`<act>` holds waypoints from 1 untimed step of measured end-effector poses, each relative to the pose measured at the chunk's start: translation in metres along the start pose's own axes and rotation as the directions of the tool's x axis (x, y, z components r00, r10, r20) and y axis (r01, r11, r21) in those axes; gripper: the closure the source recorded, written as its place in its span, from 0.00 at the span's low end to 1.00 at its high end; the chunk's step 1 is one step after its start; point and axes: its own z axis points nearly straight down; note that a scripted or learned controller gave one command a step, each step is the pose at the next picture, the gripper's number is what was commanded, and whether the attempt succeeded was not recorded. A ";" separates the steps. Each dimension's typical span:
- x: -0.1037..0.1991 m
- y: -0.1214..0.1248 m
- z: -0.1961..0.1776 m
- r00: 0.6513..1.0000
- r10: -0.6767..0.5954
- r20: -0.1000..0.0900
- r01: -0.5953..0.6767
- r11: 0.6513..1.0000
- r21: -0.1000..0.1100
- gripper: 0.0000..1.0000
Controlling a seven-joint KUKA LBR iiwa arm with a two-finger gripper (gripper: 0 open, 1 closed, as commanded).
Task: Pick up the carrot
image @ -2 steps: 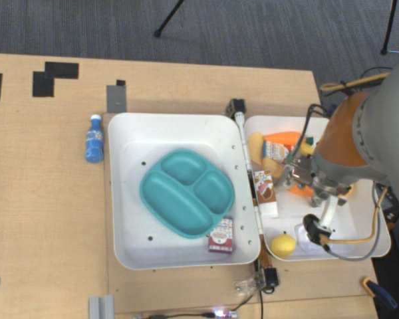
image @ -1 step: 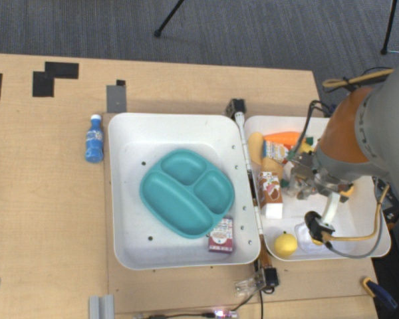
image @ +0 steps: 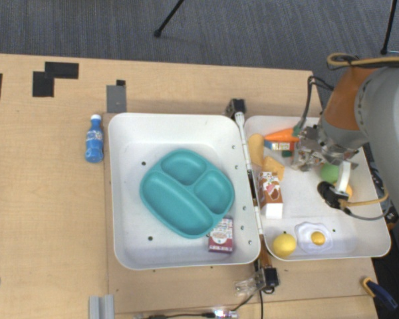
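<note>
In the right part of the frame sits the right bin (image: 359, 248), and the arm (image: 369, 105) comes in over its top right corner. The gripper (image: 310, 153) hangs low above the top of that bin. Whether its tips are wide or narrow is too small and dark to tell.

The carrot (image: 281, 137) lies near the top of the right bin, just to the left of the gripper. It is orange with a bit of green at its right end. It looks very close to the gripper, maybe touching, but nothing shows it held.

Below the gripper is a green ball (image: 330, 173). To the left of the carrot there is a tan bread piece (image: 256, 149), and under that a snack box (image: 270, 190). At the bottom of the right bin are a lemon (image: 284, 244) and a toy egg (image: 315, 236).

In the middle of the frame, the left bin (image: 130, 244) holds a teal plate (image: 186, 193) and a small pink box (image: 221, 235). A blue bottle (image: 94, 138) lies on the bench (image: 40, 211) at the left, outside the bins.

The step seems to be the reach: the gripper is by the carrot but has not picked it up yet. Next, it likely needs to slide a little left so the carrot sits between its tips, then close and lift. It should take care not to bump the bread piece or the green ball.
</note>
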 end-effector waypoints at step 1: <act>0.000 -0.001 0.001 1.000 0.000 0.000 0.000 1.000 0.003 0.00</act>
